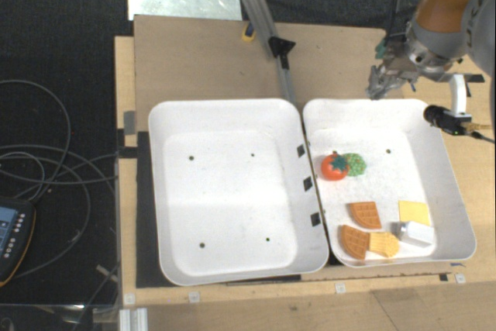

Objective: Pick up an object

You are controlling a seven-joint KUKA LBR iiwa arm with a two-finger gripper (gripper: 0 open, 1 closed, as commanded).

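Because the toy food lies loose in the right bin [434,143], nothing needs freeing first. Nearest the camera, a waffle piece [354,242] touches a yellow wedge [384,245], with a white-and-grey block [413,232] just beside them. Slightly farther sit a second waffle [364,214] and a yellow cheese block [414,211]. Mid-bin, a red tomato [334,167] touches a green sprig [355,163], apart from the rest and probably the easiest target. The left bin [167,128] lies alongside. Farthest, the gripper [378,87] hangs over the bin's back rim, pointing down; I cannot tell its opening, and nothing is seen in it.
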